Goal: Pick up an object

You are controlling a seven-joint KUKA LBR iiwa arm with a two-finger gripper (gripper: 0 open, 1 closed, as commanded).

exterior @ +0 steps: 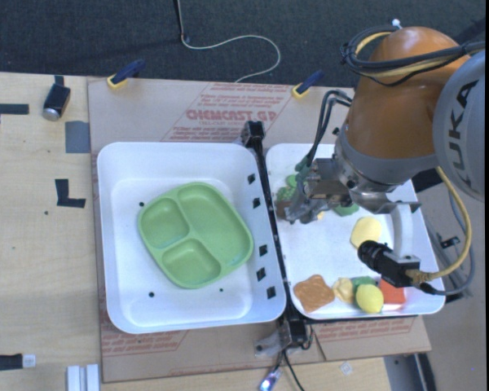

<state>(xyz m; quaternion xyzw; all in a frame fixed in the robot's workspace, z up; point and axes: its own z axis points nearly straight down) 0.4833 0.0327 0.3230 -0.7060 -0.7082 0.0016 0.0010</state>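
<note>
My gripper (300, 208) is low in the right bin (334, 255), near its left wall, hanging from the orange and grey wrist. A green object (291, 187) sits right beside and partly under the gripper. Further toward the front of the bin lie a pale yellow piece (365, 232), an orange-brown piece (313, 293), a small yellow ball (369, 299), and red and green bits (391, 292) next to it. The wrist hides part of the bin's back.
The left bin (122, 243) holds a green divided plate (196, 233). A black divider (265, 210) runs between the bins. A black cable and connector (389, 263) hang over the right bin. Clamps and a cable lie at the bench's back.
</note>
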